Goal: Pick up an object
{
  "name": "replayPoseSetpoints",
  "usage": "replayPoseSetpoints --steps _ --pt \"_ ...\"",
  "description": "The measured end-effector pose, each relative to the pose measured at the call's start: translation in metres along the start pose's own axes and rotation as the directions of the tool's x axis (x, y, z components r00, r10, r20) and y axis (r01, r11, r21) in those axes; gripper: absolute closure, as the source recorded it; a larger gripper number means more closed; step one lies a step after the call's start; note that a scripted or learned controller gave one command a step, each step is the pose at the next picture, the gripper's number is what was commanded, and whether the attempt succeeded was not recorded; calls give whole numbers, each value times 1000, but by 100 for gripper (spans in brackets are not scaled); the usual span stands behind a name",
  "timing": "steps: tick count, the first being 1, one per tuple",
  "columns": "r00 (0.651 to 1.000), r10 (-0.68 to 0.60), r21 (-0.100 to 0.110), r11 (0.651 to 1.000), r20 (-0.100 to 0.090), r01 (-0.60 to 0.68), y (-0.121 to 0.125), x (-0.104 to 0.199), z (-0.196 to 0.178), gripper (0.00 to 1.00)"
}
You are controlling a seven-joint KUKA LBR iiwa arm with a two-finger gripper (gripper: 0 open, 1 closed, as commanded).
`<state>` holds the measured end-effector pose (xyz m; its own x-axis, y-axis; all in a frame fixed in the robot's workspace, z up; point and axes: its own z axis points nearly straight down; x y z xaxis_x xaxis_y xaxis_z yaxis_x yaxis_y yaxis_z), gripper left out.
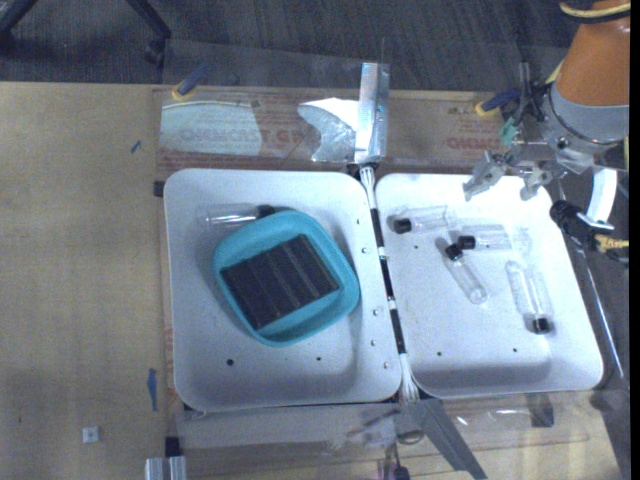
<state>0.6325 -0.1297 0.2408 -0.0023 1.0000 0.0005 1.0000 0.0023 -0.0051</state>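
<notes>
Left bin [190, 268] held a teal square tray [286, 278] with a dark ridged insert, tilted; one clear vial [232, 213] lay just behind it. Right bin [570, 368] held several clear vials with black caps [470, 238], scattered in its far half, none lifted. Gripper [505, 176] hung over the right bin's far edge, fingers spread apart, nothing between them. Clear plastic panel [372, 113] stood upright behind the bins.

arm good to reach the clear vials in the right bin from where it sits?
Probably yes. The end effector hangs over the back rim of the right bin, and the clear vials lie loose and uncovered on the bin floor in front of it, nothing stacked over them.
</notes>
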Motion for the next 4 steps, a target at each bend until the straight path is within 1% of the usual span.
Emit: replayPoseSetpoints --steps 1,2,3,4 --pt "997 -76 -1 997 0 76 -28 -15 76 0" --pt "990 -139 -5 990 2 139 -7 -14 145 0" --pt "987 -157 -15 988 -17 157 -16 -59 151 0" --pt "990 -139 -15 990 -1 139 -7 -44 152 0"
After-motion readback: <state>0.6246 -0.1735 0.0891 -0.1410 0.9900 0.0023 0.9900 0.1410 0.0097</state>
